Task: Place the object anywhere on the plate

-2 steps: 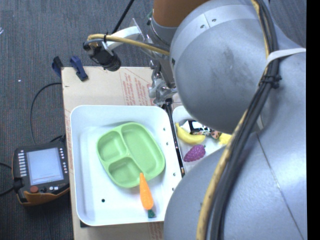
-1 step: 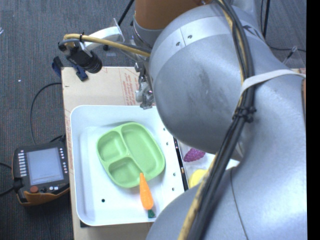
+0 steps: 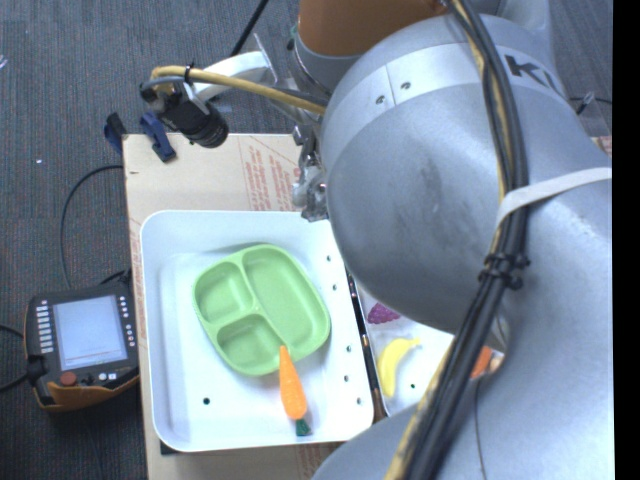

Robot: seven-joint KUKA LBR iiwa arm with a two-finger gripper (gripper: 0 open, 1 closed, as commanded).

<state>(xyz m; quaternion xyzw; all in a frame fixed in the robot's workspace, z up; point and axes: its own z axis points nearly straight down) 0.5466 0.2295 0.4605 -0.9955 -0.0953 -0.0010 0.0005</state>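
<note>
Toy carrot (image 3: 292, 389): orange tapered body with a green stub at the lower end, laid in the left white bin (image 3: 160, 268) near its bottom edge, the tip resting on the lower rim of the green three-compartment plate (image 3: 262, 308). Red printing on the cardboard sheet (image 3: 262, 173) is seen but not legible; a partial dark "K" is marked on the grey arm (image 3: 440, 208). The gripper is covered by the arm, so whether it is open or holding anything cannot be told.

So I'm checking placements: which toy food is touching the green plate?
The orange carrot in the left bin: its tip overlaps the green plate's lower edge. The yellow banana and a purple item lie in the right bin.
</note>
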